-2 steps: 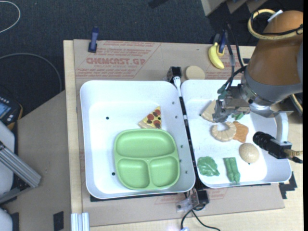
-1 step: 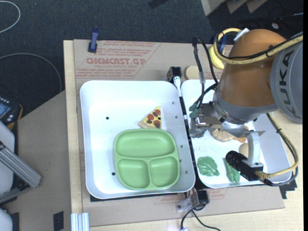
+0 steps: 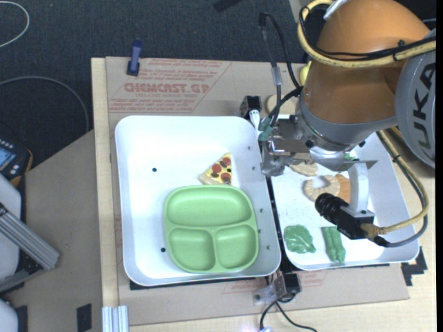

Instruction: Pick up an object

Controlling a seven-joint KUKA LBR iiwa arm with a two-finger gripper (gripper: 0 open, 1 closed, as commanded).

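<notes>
Gripper point(image 3: 313, 163) state we cannot tell: we log the grey arm with the orange band point(image 3: 360, 47) bent low over the right white bin point(image 3: 398, 185), above tan food pieces point(image 3: 331, 184), near a green leafy piece point(image 3: 299, 239) and bean pod point(image 3: 333, 244).

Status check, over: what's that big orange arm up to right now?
Arm low over right bin. Nothing seen lifted. Green toys near front; pizza slice, green tray in left bin.

Tan bench point(image 3: 69, 206) under a printed brown board point(image 3: 173, 81), two white bins point(image 3: 138, 185) side by side on top.
</notes>
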